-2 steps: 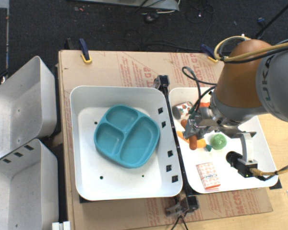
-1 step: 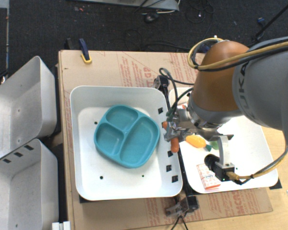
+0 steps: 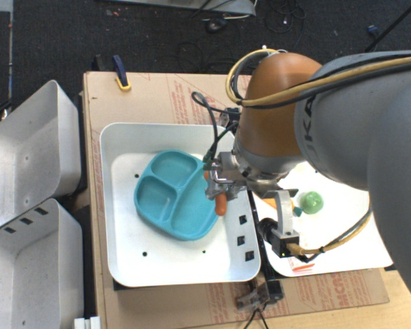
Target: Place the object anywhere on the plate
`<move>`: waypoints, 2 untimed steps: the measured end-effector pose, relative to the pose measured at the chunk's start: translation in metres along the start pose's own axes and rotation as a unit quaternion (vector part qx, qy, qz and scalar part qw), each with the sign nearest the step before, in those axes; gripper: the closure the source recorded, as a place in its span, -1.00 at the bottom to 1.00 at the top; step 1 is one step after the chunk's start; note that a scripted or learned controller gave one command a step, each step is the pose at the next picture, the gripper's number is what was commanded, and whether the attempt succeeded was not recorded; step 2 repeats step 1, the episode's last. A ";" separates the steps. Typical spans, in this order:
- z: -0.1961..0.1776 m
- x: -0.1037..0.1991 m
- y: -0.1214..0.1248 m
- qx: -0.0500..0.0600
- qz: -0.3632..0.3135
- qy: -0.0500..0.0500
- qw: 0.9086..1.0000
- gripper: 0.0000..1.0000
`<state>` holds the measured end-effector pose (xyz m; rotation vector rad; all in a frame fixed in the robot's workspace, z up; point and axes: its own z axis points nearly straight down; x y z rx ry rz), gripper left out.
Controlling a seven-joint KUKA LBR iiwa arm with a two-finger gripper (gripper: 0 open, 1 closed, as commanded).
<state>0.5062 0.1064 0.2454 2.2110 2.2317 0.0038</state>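
Note:
A teal divided plate [image 3: 171, 197] lies in the left white bin [image 3: 127, 252], tilted toward the bin's right side. My gripper [image 3: 216, 189] hangs over the plate's right rim, under the arm's orange band. A small elongated orange object [image 3: 221, 206] sits between its fingers. One end pokes out below them and a sliver shows above, so the gripper looks shut on it. The object hovers at the plate's right edge, near the wall between the bins. The arm's bulk hides the wrist and much of the fingers.
In the right bin [image 3: 329, 249], beside the arm, lies a green ball [image 3: 311, 202] with a small teal piece next to it. Black cables loop around the wrist. A grey tray stack stands off the bench at far left.

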 end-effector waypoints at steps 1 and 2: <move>0.000 -0.004 0.000 0.001 0.003 -0.001 1.000 -1.00; 0.000 -0.004 0.000 0.001 0.003 -0.001 1.000 -1.00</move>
